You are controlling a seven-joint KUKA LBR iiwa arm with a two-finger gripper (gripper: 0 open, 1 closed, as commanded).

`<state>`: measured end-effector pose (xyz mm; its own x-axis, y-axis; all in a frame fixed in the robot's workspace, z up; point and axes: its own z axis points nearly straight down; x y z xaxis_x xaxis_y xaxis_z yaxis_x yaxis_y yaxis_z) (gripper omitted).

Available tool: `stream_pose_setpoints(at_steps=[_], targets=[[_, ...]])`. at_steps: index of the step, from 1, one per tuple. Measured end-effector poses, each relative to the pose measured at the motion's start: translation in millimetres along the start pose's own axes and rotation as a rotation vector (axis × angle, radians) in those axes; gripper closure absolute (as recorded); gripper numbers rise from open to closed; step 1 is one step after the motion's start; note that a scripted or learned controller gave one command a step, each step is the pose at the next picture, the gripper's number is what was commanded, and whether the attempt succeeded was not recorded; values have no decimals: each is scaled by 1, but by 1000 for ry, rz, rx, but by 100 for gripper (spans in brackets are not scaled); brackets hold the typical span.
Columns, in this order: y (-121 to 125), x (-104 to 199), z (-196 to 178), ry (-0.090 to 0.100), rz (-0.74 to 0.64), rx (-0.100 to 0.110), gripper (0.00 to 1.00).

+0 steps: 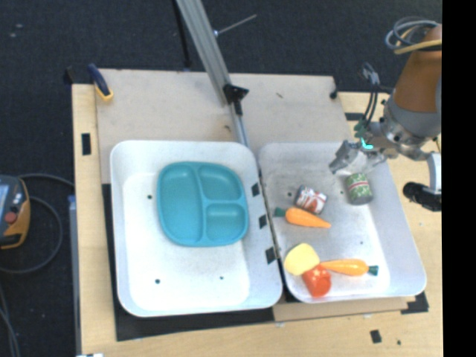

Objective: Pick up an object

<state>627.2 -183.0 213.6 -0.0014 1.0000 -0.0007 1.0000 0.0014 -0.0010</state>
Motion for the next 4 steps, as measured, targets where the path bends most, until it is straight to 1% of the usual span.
stream_pose_setpoints(at_steps=[1,2,3,4], targets=[[1,0,-1,-1,0,-3,0],[-6,-4,60,-1,2,3,0],[-6,-5,112,-1,3,1,0],[-4,-6,97,-2,3,-6,100]])
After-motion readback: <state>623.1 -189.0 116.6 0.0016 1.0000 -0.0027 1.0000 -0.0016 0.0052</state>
